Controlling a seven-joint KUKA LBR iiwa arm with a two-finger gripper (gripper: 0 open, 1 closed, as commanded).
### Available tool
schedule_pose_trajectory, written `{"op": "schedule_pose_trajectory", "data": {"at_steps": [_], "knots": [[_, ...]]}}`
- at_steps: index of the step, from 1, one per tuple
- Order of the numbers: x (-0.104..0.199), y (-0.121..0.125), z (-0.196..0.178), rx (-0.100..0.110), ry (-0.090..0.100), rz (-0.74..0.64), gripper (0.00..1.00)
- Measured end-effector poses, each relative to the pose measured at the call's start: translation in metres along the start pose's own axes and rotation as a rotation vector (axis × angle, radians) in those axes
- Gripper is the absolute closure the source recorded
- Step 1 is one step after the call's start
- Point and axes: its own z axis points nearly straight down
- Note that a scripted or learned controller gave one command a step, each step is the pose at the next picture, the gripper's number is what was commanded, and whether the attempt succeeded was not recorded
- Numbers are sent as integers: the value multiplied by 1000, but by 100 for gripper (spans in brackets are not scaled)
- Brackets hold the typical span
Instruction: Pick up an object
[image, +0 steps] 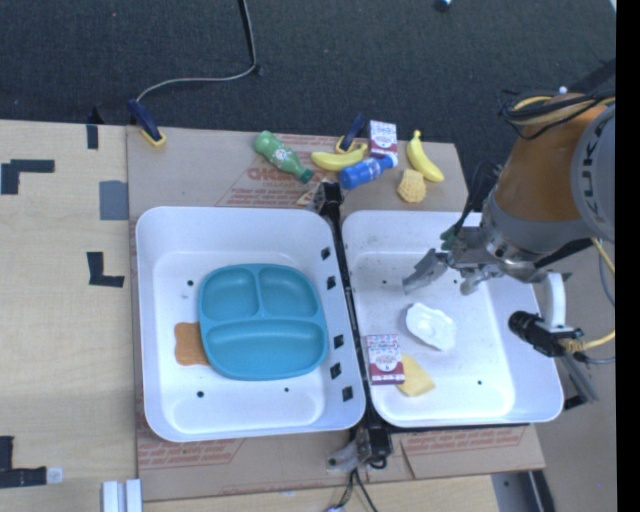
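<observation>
1. White object (431, 326) lies mid right bin (500, 400), untouched.
2. Gripper (448, 272) hovers at its 12 o'clock, fingers spread, empty (approach step).
3. Next, probably: descend, straddle, close.

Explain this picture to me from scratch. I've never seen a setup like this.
One camera looks down at a slant on a bench with two shallow white bins. The grey and orange machine at the right is a robot arm; its pincer hangs open over the right bin, holding nothing. That bin holds a white lump, a small carton and a yellow wedge. The left bin holds a blue divided plate lying partly over an orange piece. Toy bananas, bottles and another carton lie behind the bins.
</observation>
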Motion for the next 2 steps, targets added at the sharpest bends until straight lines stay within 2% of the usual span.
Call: {"op": "schedule_pose_trajectory", "data": {"at_steps": [1, 2], "knots": [[3, 8, 128, -6, 0, 0, 0], [-4, 43, 127, -7, -2, 1, 0]]}}
